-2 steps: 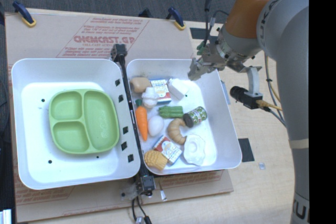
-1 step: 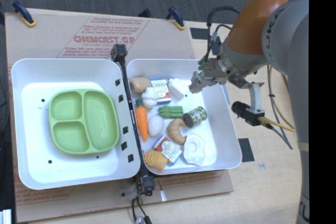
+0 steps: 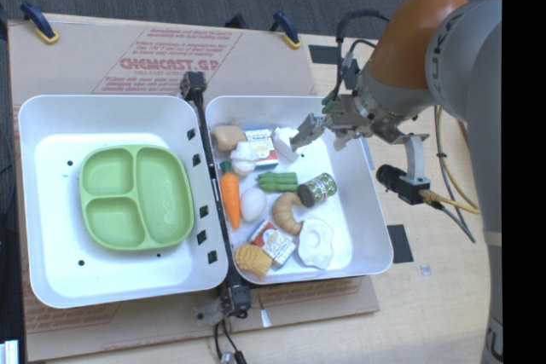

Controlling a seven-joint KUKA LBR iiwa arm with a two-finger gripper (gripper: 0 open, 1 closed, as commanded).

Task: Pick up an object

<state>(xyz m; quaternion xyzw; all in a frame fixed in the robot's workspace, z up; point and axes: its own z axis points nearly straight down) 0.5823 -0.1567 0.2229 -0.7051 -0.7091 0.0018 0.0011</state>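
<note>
- Cardboard covers the surface [image 3: 281,68] under two white bins.
- Left bin [image 3: 34,209] holds a green divided plate [image 3: 136,196].
- Right bin [image 3: 371,222] holds toy food: carrot [image 3: 230,199], egg [image 3: 253,203], croissant [image 3: 287,213], green beans [image 3: 278,181], a can [image 3: 317,189].
- End effector [image 3: 300,137] hovers above the can, near the right bin's far side; whether it grips anything, I cannot tell.

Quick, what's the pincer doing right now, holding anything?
Pincer: over the right bin; open or closed cannot be told.

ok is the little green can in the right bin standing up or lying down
Lying down. The green can rests on its side on the right bin floor, one round end facing up-right, beside the croissant.
</note>
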